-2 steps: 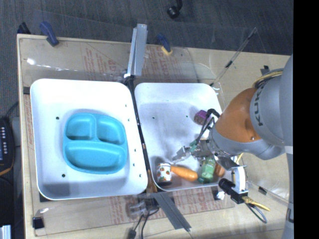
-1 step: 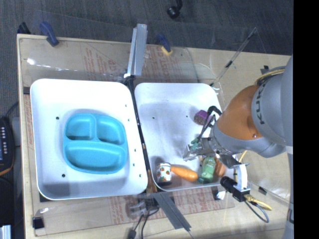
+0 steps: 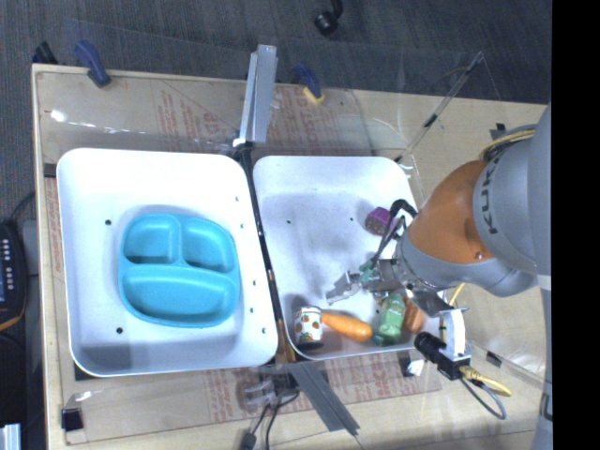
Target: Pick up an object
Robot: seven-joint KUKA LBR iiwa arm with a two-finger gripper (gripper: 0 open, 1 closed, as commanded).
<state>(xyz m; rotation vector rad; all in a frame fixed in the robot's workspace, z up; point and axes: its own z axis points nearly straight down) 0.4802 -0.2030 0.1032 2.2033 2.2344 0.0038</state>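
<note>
My gripper [image 3: 343, 287] hangs over the front half of the right bin [image 3: 309, 186], reaching in from the right. It is open, with nothing between its fingers. Just in front of it an orange carrot [image 3: 346, 326] lies along the bin's front wall. A small printed can [image 3: 308, 324] stands to the carrot's left. A green bottle [image 3: 391, 315] and a small orange piece [image 3: 413, 318] lie to the right, partly under the wrist. A purple object [image 3: 379, 219] sits behind the gripper near the bin's right wall.
The left bin [image 3: 84, 204] holds a blue divided tray [image 3: 178, 268]. A raised divider [image 3: 258, 251] runs between the two bins. The arm's orange band and grey body cover the right bin's right edge.
</note>
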